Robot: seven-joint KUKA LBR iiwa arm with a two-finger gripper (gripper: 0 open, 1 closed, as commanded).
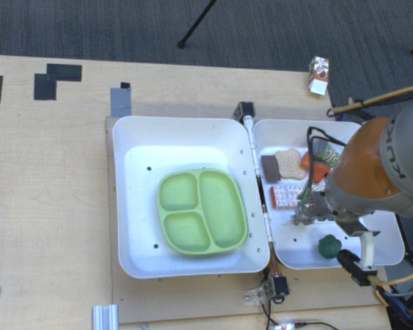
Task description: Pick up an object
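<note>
We saw the jaws (304, 215) low in the right bin (296, 253), crowded by its left wall; how wide they stood, we couldn't tell. A green ball (329, 245) lay just beside them.

Almost nothing here reads clearly to me. On my own grey arm housing (411, 150), at the right edge, I make out part of large dark lettering, seemingly "KU", cut off by the frame. The red-and-white packet (285, 196) in the right bin (392, 243) carries print, and so does the small carton (319, 75) on the tabletop (48, 205), but both are too small to read.
</note>
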